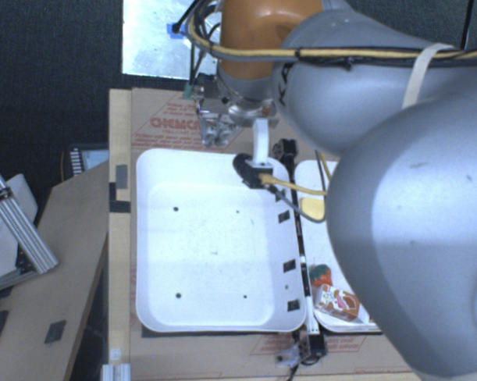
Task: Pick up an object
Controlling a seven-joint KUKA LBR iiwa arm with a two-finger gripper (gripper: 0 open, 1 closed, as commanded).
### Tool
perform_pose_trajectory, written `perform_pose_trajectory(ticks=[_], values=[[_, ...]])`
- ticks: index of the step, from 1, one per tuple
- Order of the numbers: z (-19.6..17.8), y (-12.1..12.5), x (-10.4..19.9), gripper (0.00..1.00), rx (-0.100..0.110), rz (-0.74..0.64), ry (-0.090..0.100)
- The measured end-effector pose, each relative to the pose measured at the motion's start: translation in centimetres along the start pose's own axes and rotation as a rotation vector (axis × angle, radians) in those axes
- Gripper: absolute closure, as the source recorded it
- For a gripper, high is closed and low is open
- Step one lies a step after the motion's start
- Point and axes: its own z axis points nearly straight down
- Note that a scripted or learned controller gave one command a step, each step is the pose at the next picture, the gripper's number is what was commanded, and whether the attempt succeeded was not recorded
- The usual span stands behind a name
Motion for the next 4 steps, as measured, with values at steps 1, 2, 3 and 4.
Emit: perform_pose_trajectory(ticks=[1, 2, 3, 4], values=[[-23.5, -1.3, 3.5, 1.0, 0.001, 0.004, -0.001], [-16.7, -0.7, -5.3, 1.0, 0.023, 0.02, -0.012], [-5.5, -0.4, -12.8, 1.0, 0.029, 0.02, -0.012], [3.4, -0.7, -18.8, 1.0, 0.027, 0.018, -0.01]])
